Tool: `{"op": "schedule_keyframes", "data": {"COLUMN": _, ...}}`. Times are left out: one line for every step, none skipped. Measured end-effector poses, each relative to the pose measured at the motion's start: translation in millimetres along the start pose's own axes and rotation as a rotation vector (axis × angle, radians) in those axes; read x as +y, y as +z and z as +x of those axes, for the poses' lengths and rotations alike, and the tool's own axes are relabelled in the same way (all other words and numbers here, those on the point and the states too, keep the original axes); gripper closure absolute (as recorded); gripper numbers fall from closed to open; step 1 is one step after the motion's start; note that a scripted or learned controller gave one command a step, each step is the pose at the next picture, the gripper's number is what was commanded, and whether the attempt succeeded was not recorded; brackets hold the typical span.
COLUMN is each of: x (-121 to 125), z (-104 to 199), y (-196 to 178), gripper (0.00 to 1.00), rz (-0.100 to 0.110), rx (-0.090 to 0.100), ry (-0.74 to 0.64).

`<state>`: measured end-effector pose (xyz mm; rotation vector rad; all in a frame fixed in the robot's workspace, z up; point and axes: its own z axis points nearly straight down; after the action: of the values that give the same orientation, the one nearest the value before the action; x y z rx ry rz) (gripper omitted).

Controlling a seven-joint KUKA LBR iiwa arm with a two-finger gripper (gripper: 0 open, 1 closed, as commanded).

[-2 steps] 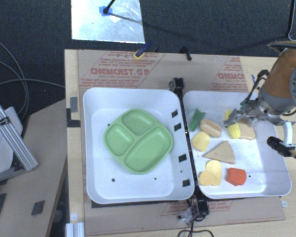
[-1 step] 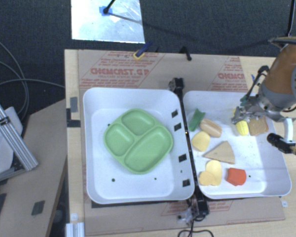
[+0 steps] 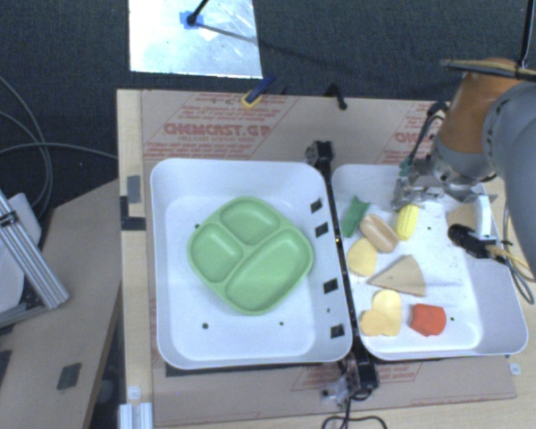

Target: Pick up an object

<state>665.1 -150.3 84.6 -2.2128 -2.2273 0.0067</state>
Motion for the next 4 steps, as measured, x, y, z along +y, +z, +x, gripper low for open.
{"op": "schedule_keyframes", "data": {"x": -43, "z": 49, "y": -3, "gripper": 1.00, "rz": -0.011, "rx": 0.000, "ry": 0.000}}
{"op": "schedule_keyframes", "data": {"x": -42, "z": 47, "y": -2, "gripper": 0.00, "rz": -0.010, "rx": 0.001, "ry": 0.004}}
{"op": "schedule_keyframes", "data": {"x": -42, "z": 47, "y": -12, "gripper": 1.00, "rz": -0.011, "rx": 0.001, "ry": 0.002}}
{"op": "schedule_keyframes", "data": {"x": -92, "z": 52, "y": 0, "gripper": 1.00, "rz": -0.004, "rx": 0.002, "ry": 0.006}}
